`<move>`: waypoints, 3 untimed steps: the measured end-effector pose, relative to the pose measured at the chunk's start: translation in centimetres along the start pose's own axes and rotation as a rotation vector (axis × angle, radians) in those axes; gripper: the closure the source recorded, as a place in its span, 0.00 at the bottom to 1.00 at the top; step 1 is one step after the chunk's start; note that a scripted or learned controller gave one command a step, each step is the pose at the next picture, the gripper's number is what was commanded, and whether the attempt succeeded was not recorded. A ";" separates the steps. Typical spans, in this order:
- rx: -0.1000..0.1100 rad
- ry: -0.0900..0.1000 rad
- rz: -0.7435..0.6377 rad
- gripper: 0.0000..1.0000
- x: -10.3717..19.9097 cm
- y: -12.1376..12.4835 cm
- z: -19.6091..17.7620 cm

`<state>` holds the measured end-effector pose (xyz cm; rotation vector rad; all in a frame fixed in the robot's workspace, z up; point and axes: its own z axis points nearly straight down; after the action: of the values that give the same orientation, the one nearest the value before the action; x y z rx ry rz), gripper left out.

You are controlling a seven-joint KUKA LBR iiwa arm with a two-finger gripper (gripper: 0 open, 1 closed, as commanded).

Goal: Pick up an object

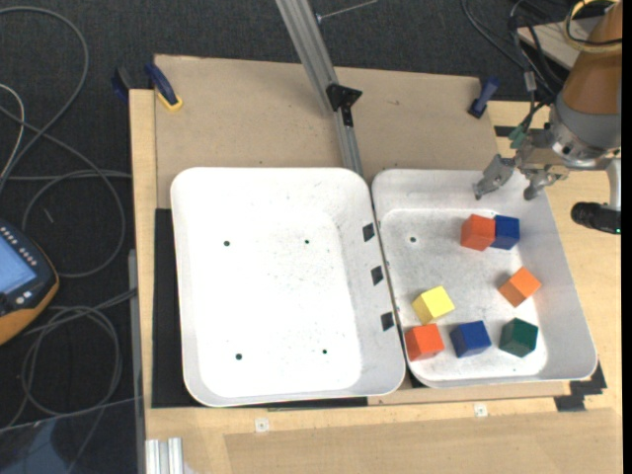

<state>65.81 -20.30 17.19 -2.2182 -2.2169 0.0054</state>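
Unmarked coloured blocks (477, 232) lie under the spread-fingered gripper (513, 183).

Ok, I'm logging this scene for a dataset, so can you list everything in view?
Blocks, all in right bin:
orange: 3, far, right, near
blue: 2, far, near
yellow: 1, centre
green: 1, near right
Bins: 2, white, left, right
Clamps: 2, blue, far board corners
Pole: 1, grey, slanting
Pendant: 1, left edge
Gripper: 1, open, above right bin's far edge
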 end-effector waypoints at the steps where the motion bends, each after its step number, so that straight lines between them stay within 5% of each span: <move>1: 0.000 0.000 0.000 0.00 -0.4 -0.6 4.6; 2: -0.003 -0.001 -0.002 0.00 -0.3 -0.6 7.4; 3: -0.009 -0.002 -0.002 1.00 -0.3 -0.4 6.0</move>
<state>65.33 -20.60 11.23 -2.2215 -2.2253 -0.0023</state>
